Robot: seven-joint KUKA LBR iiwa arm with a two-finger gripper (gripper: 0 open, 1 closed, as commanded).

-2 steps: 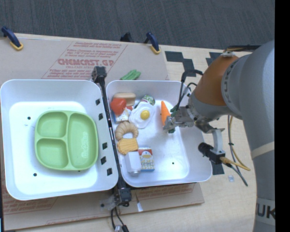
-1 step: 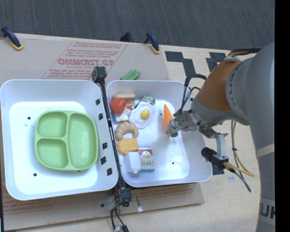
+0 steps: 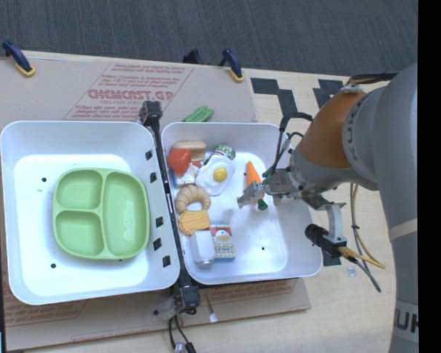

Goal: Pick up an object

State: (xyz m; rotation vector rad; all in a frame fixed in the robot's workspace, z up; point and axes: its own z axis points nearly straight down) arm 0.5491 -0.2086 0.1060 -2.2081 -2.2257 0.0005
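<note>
Where jaws (image 3: pixel 251 195) hover (bin's right), room.

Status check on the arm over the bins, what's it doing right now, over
Gripper low in right bin, beside carrot; nothing visibly held. Fried egg, croissant close by. Green tray alone in left bin.

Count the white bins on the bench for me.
2: the left bin holds a green divided plate; the right bin holds toy food, some perhaps hidden.
</note>
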